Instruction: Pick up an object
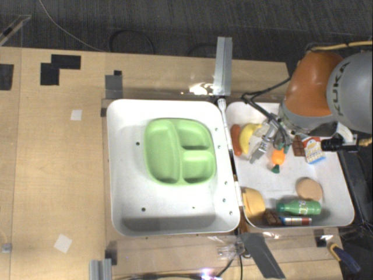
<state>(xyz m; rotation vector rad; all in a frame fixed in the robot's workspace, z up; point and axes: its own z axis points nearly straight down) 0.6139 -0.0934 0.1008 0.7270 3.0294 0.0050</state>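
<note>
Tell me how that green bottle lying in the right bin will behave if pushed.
The green plastic bottle lies on its side, so it would probably roll. Its smooth round body may slip between fingers. It looks light for its size.

The right bin (344, 198) holds the loose objects: a yellow banana (247, 137) beside a red sausage-like piece (236, 140) at its left wall, and a small orange carrot (277, 159) near the middle. A round bun (309, 188), a green bottle (299, 207) lying on its side and a tan piece (253, 200) lie toward the near wall.

Wooden bench (52, 174) under two white bins; black squares (58, 67) at far left; left bin (125, 156) holds green divided tray (178, 150); dark carpet (145, 10) beyond
</note>
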